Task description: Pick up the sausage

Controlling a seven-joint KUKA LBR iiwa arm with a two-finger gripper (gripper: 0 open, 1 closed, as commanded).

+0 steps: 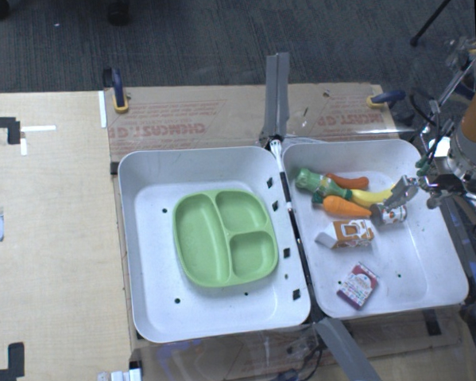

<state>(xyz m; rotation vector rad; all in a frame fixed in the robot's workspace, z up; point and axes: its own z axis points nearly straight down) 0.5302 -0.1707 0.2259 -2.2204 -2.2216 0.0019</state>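
Note:
The sausage [351, 181] is a short orange-red piece lying in the right bin [434, 287] near its back, between a green toy vegetable [311, 179] and a yellow banana [375, 195]. My gripper [390, 213] reaches in from the right and hangs low over the bin floor. It is at the right end of the carrot [346, 207] and just below the banana's tip. That puts it to the right of and in front of the sausage, apart from it. Nothing shows clearly in its grasp.
A small orange-and-white carton [350, 233] lies just in front of the carrot. A red packet [358, 286] lies near the bin's front. The left bin [145, 230] holds a green divided plate [224, 238]. A grey divider bar [278, 96] runs between the bins at the back.

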